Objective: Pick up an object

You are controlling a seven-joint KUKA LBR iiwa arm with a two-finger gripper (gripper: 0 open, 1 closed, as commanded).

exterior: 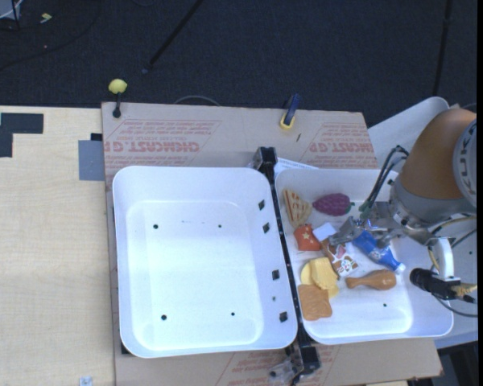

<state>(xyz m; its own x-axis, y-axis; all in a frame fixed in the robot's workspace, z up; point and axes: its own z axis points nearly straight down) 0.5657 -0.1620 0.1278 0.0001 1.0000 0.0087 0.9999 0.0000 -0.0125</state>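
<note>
I've got the gripper (pixel 356 233) low over the toy pile mid right bin (pixel 423 322), can't tell its grip, and I'd take the light, stiff drumstick (pixel 373 280) near the front edge by its thin end.

The left bin (pixel 195 260) offers a wide bare floor, open from above on every side. In the right bin (pixel 362 316), toys crowd the middle and the left wall: a waffle piece (pixel 296 207), a purple piece (pixel 332 204), a red piece (pixel 306 237), yellow pieces (pixel 320 274), an orange piece (pixel 314 302) and a drumstick (pixel 372 280), with the pincer (pixel 356 233) low among them. Free floor there lies along the near edge and the near right corner, beyond the drumstick.
</note>
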